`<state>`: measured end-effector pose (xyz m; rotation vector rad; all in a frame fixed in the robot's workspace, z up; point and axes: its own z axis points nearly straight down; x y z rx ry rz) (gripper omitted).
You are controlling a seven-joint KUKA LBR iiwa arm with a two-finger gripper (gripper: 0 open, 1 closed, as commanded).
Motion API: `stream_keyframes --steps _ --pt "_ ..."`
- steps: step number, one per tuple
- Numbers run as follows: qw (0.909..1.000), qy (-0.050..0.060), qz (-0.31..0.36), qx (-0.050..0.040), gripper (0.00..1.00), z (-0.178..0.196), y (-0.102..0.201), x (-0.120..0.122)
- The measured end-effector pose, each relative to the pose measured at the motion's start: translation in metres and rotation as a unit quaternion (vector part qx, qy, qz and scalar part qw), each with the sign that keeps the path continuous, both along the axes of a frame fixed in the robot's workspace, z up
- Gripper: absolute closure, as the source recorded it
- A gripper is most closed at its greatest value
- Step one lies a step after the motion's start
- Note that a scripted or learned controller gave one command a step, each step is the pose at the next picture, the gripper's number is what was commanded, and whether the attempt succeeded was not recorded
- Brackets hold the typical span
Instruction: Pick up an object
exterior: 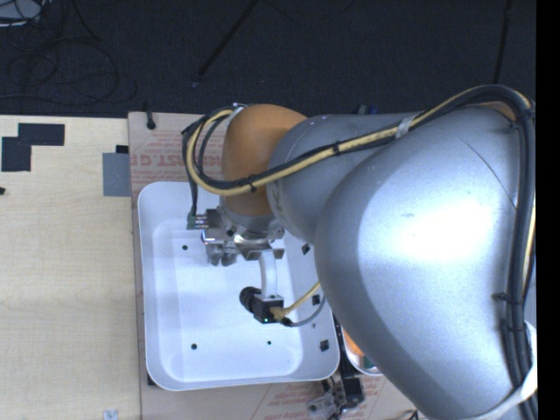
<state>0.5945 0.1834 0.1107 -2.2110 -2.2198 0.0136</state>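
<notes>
My gripper hangs over the upper middle of the left white bin, close above its floor. The orange band of the wrist sits just above it, and the big grey arm reaches in from the right and hides the right bin almost wholly. I see nothing between the gripper and the bin floor from this angle. A small orange and white thing peeks out under the arm at the lower right; I cannot make out what it is.
The left bin rests on a cardboard sheet on a pale wooden bench. A grey square and black patches mark the bench at the left. Dark floor with cables lies behind.
</notes>
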Motion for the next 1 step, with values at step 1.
stream_keyframes --steps 1 --pt "1.0 -0.005 0.001 0.0011 1.0 0.0343 0.0619 -0.0214"
